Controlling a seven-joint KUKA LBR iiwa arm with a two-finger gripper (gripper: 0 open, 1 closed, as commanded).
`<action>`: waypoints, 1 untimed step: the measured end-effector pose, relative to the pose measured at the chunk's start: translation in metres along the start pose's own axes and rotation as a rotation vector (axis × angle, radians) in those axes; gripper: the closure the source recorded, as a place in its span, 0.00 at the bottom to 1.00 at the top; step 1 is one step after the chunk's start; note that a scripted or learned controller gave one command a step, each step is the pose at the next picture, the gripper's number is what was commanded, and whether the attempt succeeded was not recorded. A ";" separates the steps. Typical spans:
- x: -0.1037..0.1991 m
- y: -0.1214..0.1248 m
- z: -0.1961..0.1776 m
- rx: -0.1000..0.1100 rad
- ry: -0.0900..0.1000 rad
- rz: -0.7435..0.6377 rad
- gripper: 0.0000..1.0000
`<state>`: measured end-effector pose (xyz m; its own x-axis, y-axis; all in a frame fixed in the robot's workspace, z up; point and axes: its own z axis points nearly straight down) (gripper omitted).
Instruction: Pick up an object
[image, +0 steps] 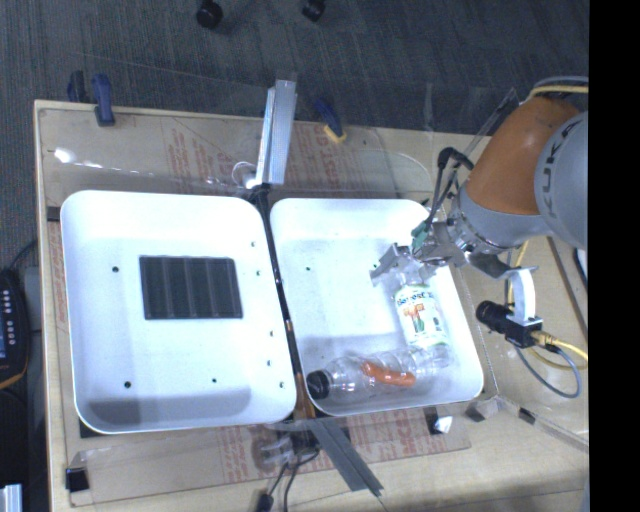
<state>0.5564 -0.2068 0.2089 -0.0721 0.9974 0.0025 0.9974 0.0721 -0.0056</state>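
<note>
In the right bin (300, 215), against its far-right wall, stands a small white labelled bottle (420, 315) — likely light, stiff and a bit slick, best pinched across its body — pale with green and orange print, just below the gripper (405, 262), whose state I cannot tell.
</note>
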 end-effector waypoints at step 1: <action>-0.002 0.000 0.011 0.000 0.000 -0.029 0.00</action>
<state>0.5562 -0.2086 0.1982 -0.1005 0.9949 0.0030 0.9949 0.1006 -0.0056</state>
